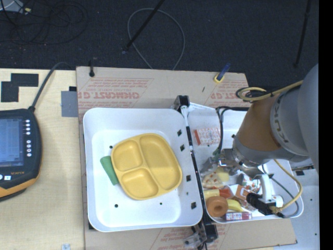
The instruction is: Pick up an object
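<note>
The jaws (235, 172) sit low in the right bin (291, 212), hidden under the wrist — whether they are wide, narrow or holding anything cannot be told. Around them lies the clutter of candidates: an orange ring (217, 207), a red piece (225, 192) and a yellow piece (212, 194), all touching or just beside one another. The left bin (99, 124) holds a yellow divided tray (145, 165) over a green item (109, 170). Judgement: settle on one outlying object — the ring — centre over it, and close squarely before lifting.
</note>
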Controlling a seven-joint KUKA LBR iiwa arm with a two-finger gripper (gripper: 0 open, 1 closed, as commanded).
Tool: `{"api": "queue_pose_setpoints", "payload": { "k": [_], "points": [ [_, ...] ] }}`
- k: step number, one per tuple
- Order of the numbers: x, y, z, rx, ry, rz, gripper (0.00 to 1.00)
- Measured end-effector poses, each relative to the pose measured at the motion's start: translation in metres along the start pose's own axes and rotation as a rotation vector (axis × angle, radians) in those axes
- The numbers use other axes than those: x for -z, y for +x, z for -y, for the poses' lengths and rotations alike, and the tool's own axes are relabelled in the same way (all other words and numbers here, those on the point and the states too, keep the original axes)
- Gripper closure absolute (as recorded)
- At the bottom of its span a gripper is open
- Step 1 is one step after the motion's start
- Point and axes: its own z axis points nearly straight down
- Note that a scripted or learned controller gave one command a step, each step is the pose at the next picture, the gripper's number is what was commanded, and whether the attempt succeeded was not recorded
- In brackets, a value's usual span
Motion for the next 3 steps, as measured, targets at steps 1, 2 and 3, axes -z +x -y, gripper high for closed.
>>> {"api": "queue_pose_setpoints", "payload": {
  "k": [1,2,3],
  "points": [
    [-0.0006,0.002,-0.0282,0.006,0.008,-0.003,0.0],
    [0.0074,0.0025,-0.0287,0.005,0.009,-0.007,1.0],
    [0.0068,0.0025,-0.0285,0.005,0.01,-0.007,0.0]
  ]
}}
